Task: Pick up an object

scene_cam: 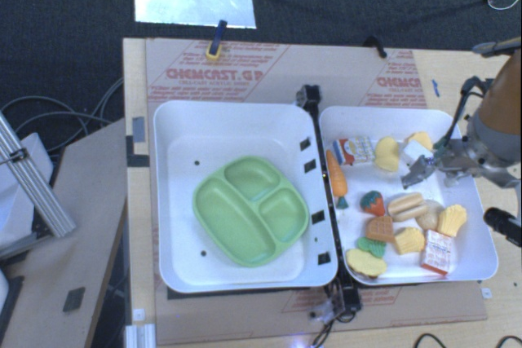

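**Mia:** Jaws (pixel 418 168) on the grey robot arm (pixel 497 126) are hanging low over the right white plastic bin (pixel 489 261), near its top right corner. Are they squeezing anything?

**Ben:** I cannot tell. They are too small and dark for me to see if they are apart or pressed together. Nothing looks like it is sitting between them.

**Mia:** So what is the arm doing?

**Ben:** I think it is reaching in to grab a toy. No toy is lifted yet. All the toy food is lying on the bin floor.

**Mia:** Which toy is closest?

**Ben:** The round yellow toy lemon (pixel 387 152) is lying just to the side of the jaws. The tan toy hot dog bun (pixel 407 205) is lying a bit below them. The orange toy carrot (pixel 336 173) is resting far over by the bin's left wall.

**Mia:** What does the arm need next?

**Ben:** I think it needs to line up over one toy, go down, and pinch it. The toys are crowded, so it could bump a neighbour.

**Mia:** And the other bin?

**Ben:** The left white bin (pixel 175 134) is holding a green plastic tray with three sections (pixel 249 210).
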You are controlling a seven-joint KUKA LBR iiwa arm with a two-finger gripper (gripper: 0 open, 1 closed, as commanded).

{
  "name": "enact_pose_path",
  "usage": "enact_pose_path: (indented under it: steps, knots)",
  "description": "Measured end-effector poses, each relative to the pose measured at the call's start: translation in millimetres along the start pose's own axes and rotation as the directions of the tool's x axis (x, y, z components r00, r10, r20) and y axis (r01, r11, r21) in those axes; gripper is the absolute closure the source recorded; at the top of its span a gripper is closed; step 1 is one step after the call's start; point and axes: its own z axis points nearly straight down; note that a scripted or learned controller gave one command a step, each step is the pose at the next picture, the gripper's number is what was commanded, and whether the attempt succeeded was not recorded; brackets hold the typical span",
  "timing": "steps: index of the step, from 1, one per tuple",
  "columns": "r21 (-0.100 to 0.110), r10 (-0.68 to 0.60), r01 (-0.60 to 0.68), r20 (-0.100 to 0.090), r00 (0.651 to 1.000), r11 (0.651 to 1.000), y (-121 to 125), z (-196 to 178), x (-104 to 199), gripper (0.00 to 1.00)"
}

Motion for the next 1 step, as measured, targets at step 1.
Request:
enact_pose_path:
  steps: [1]
  knots:
    - [-0.012,-0.003,0.003,0.003,1.000,1.000,3.1,-6.4,0.3,0.00]
